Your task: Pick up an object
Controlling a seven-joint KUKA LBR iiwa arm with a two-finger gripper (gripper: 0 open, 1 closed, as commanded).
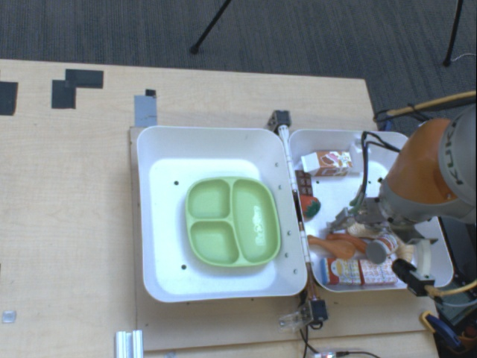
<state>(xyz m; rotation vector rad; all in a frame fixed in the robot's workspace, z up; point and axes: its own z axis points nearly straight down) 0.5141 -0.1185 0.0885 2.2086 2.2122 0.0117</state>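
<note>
Camera view: my gripper (pixel 356 226) descends over the orange object (pixel 335 246); finger state undeterminable. Next: close, lift.

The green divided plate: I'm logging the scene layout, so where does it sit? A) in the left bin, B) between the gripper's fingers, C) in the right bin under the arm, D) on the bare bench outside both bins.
A: the green divided plate lies flat in the middle of the left bin, while the arm reaches over the right bin among the food items.
</note>
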